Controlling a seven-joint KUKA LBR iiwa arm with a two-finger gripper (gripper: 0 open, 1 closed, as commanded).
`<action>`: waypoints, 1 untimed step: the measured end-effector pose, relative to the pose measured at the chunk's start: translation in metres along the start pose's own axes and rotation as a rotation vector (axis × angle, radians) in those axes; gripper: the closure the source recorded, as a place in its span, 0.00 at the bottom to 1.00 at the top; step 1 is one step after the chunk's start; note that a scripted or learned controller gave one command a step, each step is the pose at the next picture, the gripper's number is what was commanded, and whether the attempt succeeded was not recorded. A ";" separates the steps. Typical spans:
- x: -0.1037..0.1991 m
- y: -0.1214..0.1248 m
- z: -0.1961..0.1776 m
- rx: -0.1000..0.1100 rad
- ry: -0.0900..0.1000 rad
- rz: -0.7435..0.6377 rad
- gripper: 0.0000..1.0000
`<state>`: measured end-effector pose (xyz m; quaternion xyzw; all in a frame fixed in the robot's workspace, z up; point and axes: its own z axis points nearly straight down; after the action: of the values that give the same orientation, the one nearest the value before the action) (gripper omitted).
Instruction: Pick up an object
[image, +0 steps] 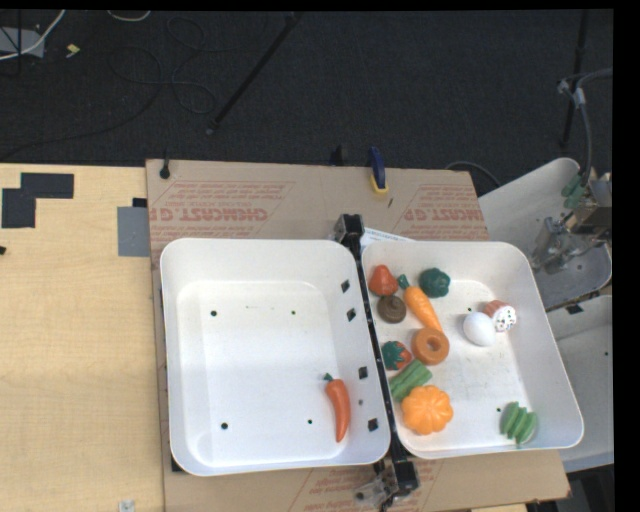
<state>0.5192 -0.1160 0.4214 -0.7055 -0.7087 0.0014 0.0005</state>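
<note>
The left white bin (250, 350) holds one red-orange toy pepper (338, 408) near its lower right corner. Several toy foods lie in the right white bin (480, 385). Among them are a red tomato (382, 280), a brown round piece (391, 308), a dark green piece (434, 282), an orange carrot (424, 310) and an orange ring (431, 347). A white egg (479, 328) lies beside a white die (505, 318). Lower down are a strawberry (396, 354), a green pod (409, 379), an orange pumpkin (427, 410) and a green piece (518, 423).
A black divider with clips (362, 330) runs between the two bins. Both bins rest on a cardboard sheet (260, 205) on the wooden bench (70, 350). Grey and white machinery (570, 235) stands off the right bin's upper right corner.
</note>
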 end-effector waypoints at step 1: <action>0.055 -0.028 -0.118 -0.014 0.002 -0.003 1.00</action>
<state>0.4913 -0.0611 0.5393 -0.7046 -0.7096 -0.0040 -0.0037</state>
